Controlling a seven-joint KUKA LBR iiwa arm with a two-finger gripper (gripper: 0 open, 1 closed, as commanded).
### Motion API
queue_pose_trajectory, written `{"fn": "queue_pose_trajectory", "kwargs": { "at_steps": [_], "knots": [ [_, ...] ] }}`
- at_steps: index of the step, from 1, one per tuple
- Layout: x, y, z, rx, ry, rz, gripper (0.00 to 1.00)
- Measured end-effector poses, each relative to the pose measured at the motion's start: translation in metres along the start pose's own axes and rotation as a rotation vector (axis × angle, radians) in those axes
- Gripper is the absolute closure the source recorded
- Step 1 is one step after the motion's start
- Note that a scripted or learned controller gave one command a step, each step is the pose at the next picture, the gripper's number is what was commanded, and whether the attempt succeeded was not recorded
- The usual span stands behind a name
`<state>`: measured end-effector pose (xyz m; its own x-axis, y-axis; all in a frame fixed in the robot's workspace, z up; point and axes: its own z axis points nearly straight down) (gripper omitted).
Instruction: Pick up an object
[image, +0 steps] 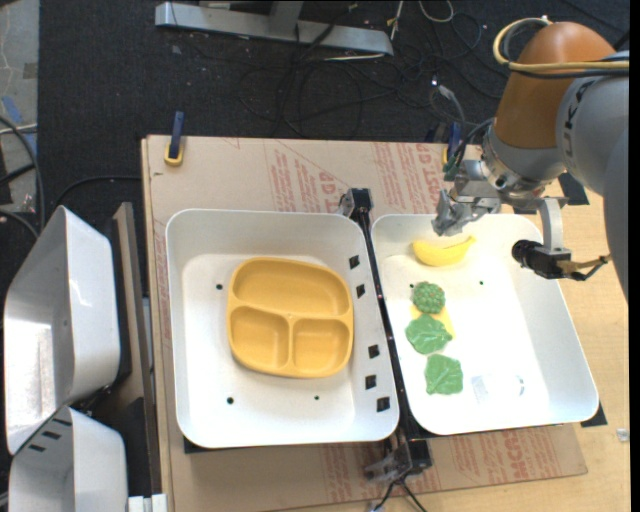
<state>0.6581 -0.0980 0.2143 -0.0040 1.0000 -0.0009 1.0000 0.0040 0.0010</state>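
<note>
A yellow banana (442, 251) lies near the back edge of the right bin (545, 340). My gripper (452, 221) hangs right above it, fingertips close to or touching its upper side. Three green leafy pieces lie in a column nearer the front: a round one (428, 296), a wider one (428, 334) and a third (443, 375). A bit of yellow peeks out between the top two.
The left bin (195, 300) holds a yellow divided tray (291, 316). A black divider (378, 320) runs between the bins. The arm comes in from the upper right, and a black fitting (535, 257) juts over the right bin's back corner. White containers (55, 310) stand at far left.
</note>
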Motion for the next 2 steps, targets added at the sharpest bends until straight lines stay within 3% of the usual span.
{"fn": "queue_pose_trajectory", "kwargs": {
  "at_steps": [1,2],
  "knots": [
    [0.006,-0.007,-0.056,-0.006,0.0,-0.001,1.0],
    [0.047,-0.043,-0.057,0.002,0.003,-0.004,1.0]
  ]
}}
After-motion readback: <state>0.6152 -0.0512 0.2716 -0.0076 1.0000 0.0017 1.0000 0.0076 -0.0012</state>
